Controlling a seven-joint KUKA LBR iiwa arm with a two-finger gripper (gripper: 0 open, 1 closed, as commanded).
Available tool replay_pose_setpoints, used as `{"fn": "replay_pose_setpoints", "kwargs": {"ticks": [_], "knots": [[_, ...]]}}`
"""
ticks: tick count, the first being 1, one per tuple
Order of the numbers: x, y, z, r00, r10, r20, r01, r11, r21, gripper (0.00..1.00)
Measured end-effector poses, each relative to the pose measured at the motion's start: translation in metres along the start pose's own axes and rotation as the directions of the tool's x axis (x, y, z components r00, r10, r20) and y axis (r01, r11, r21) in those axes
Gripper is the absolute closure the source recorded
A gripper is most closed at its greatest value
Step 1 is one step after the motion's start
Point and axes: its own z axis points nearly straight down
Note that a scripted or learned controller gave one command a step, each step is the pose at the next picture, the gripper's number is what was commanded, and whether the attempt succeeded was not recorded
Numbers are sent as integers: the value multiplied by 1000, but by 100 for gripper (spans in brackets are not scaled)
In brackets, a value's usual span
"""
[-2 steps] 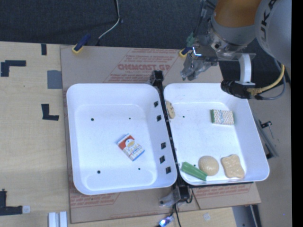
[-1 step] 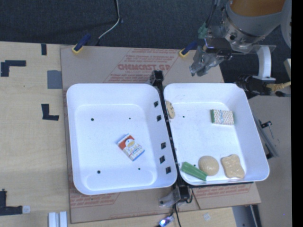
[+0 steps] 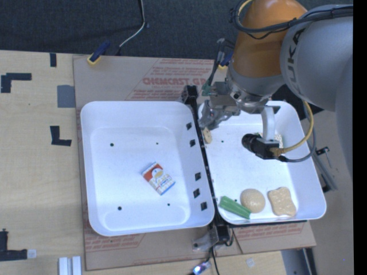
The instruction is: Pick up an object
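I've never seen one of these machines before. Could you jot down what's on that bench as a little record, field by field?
Left white bin: small red, white and blue carton lying near the middle
Right white bin: green stick-shaped object, round beige ball-like item, tan lumpy block, all along the near edge
Gripper: low over the right bin's far left corner, by the divide between the bins
Arm: grey with orange band, reaching in from the right

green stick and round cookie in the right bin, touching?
Cannot tell. In the camera view the green stick lies right against the round cookie, no plain gap.
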Motion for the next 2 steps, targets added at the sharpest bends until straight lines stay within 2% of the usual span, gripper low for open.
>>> {"fn": "replay_pose_setpoints", "kwargs": {"ticks": [1,2], "knots": [[52,5,-55,1000,-5,-2,5,1000,-16,100],[14,61,-114,1000,2,0,-2,1000,-21,100]]}}
